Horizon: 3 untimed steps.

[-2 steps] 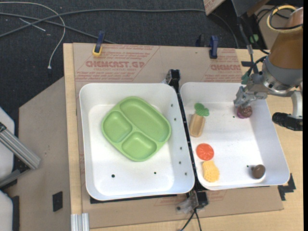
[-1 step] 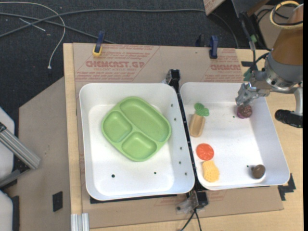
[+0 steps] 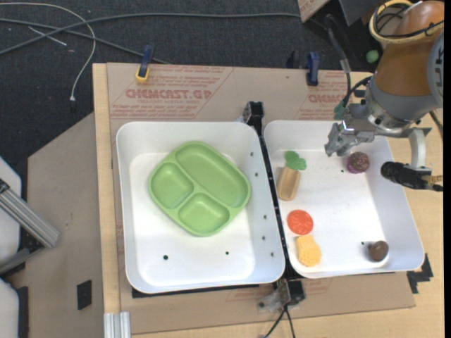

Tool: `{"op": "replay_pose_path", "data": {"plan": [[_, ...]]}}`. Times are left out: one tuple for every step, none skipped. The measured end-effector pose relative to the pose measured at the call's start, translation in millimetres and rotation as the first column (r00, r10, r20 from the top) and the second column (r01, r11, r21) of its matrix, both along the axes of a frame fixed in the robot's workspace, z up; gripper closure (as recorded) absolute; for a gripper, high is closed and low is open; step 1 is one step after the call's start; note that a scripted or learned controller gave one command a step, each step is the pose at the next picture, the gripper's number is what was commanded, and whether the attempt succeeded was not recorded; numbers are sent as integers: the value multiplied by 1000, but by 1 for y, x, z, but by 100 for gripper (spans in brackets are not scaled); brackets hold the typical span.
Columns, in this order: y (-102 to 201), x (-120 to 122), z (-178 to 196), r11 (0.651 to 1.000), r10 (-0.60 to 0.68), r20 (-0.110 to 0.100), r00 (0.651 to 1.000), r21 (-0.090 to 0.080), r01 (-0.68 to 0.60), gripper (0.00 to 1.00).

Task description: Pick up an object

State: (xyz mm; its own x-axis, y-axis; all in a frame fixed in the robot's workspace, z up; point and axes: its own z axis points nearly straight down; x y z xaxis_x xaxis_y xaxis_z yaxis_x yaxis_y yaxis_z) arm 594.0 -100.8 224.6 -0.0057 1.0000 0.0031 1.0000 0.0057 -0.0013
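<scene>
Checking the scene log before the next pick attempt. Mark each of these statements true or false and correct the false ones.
1. The green divided plate lies in the left bin. True.
2. The gripper is above the left bin. False: it is above the right bin, near the purple item.
3. The orange round piece lies next to the yellow piece. True.
4. The brown item sits on the plate. False: it lies in the right bin's near right corner.
</scene>
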Motion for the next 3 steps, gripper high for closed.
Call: {"op": "replay_pose_path", "data": {"plan": [[55, -11, -8, 1000, 1, -3, 1000, 0, -1, 100], [107, -28, 5, 1000, 1, -2, 1000, 0, -1, 100], [155, -43, -5, 1000, 0, -4, 1000, -1, 0, 100]]}}
